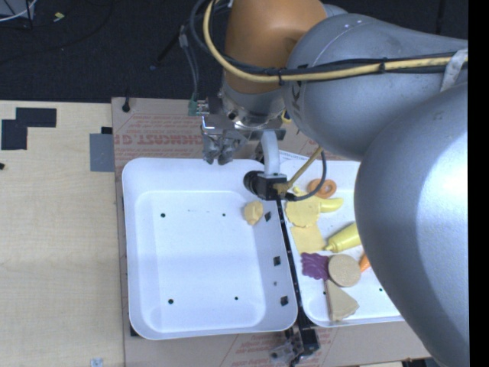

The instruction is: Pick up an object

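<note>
Grey and shiny, the claw [218, 153] hangs over the far rim of the left bin [191, 270], near that bin's right corner. It is seen from above and its tips are too small to make out, so it is not clear if it is spread or pressed together, and nothing can be seen held in it. On the left, the pale wood bench [53, 235] has a few dark squares on it. A brown cardboard sheet [164, 132] with red letters lies under the bins. The left bin is white, with tiny dark dots on its floor. One small yellow lump [254, 212] sits in it, close to the right wall and a little in front of the claw, not touching it. The right bin [315, 298] sits just beside the left one. In it lie a pale yellow flat piece [300, 214], an orange ring [325, 187], a purple thing [314, 264], a yellow bottle [344, 238], a round tan disc [344, 270] and a pale wedge [341, 304]. The disc touches the purple thing. The big grey arm [397, 82], with its orange band [267, 17], covers the right side of that bin.
</note>
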Robot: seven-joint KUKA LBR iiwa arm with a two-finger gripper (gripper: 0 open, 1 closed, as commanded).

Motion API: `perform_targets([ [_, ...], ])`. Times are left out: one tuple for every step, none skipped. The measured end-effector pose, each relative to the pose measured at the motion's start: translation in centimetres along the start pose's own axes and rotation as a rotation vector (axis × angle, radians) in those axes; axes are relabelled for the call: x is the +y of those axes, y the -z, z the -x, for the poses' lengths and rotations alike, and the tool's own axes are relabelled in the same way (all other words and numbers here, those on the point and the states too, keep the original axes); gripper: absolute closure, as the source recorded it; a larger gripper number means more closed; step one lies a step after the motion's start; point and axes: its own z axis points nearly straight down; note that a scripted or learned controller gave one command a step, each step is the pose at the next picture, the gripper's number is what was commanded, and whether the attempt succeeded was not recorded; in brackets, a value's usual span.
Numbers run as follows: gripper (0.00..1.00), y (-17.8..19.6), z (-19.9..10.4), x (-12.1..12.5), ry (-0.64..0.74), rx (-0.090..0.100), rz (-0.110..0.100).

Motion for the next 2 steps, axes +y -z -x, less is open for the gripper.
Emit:
perform_targets([
  [1.0, -4.4, -7.9, 0.0, 0.001, 0.0, -0.006],
  [1.0, 6.7, -7.4, 0.3, -0.003, 0.002, 0.009],
])
